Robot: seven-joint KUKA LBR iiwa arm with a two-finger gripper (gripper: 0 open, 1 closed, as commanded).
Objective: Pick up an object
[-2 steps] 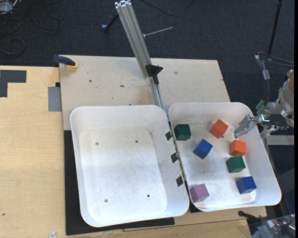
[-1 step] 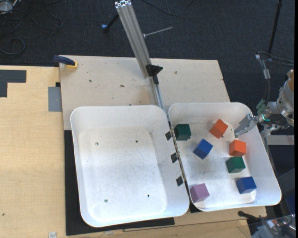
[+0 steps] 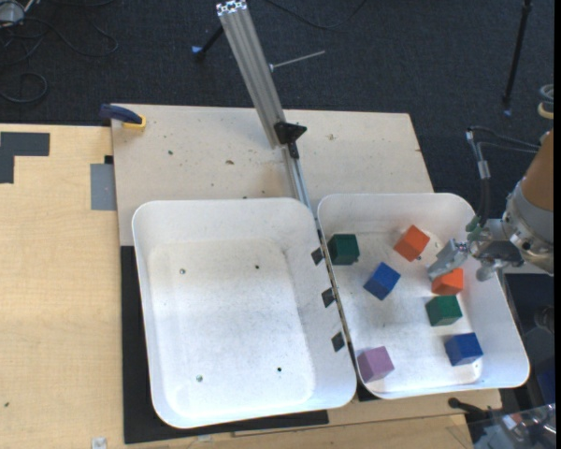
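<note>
My claw (image 3: pixel 452 267) is down in the right bin (image 3: pixel 505 330), at the small orange block (image 3: pixel 450 282); grip state I cannot tell. Grasp step; next needs a clean lift.

— What is sitting in the right white shallow bin (image 3: pixel 421 202)?

— Seven small cubes are lying there: two orange, two green, two blue, and one purple cube (image 3: pixel 375 363) near the front corner.

— And the grey two-finger gripper (image 3: pixel 446 267)?

— It is hanging just over the second orange cube (image 3: pixel 450 282), beside the dark green cube (image 3: pixel 443 310). The left white bin (image 3: pixel 168 218) is standing beside.
</note>
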